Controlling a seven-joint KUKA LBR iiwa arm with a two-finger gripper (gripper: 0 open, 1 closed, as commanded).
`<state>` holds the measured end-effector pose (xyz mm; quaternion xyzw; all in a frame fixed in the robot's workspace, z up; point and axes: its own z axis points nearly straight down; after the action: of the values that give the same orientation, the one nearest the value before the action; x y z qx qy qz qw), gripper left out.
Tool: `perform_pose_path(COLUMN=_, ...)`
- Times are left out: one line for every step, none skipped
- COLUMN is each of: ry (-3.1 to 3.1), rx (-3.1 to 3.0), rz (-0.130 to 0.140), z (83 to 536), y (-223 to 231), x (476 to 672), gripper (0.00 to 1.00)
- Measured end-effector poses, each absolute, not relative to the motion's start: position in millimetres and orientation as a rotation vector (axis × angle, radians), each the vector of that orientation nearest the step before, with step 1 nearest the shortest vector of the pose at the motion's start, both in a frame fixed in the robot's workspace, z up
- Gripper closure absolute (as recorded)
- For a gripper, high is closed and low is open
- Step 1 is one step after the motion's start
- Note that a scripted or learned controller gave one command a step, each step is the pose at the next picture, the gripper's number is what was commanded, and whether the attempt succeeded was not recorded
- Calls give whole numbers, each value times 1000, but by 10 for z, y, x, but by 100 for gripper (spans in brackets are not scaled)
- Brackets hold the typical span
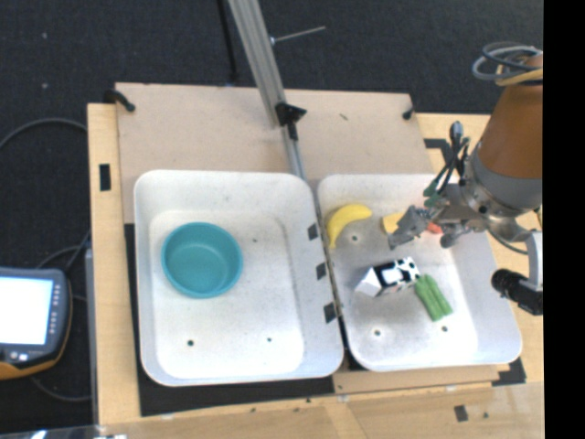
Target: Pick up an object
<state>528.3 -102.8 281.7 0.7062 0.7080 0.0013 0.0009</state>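
The right bin (489,337) holds a yellow banana-shaped piece (347,219) at its upper left. A white and black block (388,276) lies near its middle, with a green oblong piece (433,297) just to the right of it. My gripper (428,222) hangs over the upper part of this bin, above and slightly right of the white and black block. A small yellow bit (392,220) shows at its left tip and a small red bit (436,230) below it. I see nothing clearly held.
A teal bowl (202,259) sits in the left bin (274,346). A slanted metal rail (265,62) runs from the top of the view down to the gap between the bins. A handheld screen (27,318) lies off the bench at the far left.
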Motion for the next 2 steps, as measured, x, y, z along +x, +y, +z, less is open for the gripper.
perform_pose_path(ry=2220, rx=2220, rz=5, z=2817, y=-1029, x=5283, gripper=0)
perform_pose_path(ry=2222, rx=2224, rz=-6, z=2189, y=-1036, x=5259, gripper=0)
